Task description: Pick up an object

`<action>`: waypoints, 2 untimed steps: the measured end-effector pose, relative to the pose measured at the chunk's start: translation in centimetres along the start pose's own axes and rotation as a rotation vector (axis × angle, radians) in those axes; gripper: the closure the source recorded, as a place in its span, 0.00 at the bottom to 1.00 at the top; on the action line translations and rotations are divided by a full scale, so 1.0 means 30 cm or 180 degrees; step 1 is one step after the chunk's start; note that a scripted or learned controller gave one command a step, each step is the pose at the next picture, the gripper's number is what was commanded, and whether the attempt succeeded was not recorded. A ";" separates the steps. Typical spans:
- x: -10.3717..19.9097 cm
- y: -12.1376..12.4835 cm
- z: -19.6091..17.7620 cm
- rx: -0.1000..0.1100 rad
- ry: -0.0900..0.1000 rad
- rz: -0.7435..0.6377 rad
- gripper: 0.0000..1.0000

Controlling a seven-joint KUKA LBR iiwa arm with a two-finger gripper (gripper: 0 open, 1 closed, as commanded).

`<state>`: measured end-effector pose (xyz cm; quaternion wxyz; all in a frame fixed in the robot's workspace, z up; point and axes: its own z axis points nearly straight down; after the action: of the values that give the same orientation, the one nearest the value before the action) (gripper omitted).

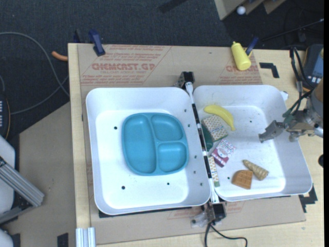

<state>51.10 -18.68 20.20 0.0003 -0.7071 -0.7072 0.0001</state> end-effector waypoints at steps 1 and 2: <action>0.229 0.246 0.141 -0.0006 0.0001 -0.0005 0.00; 0.291 0.361 0.379 -0.0016 -0.0001 -0.0005 0.00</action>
<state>61.93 -9.95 8.83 -0.0016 -0.7065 -0.7077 -0.0016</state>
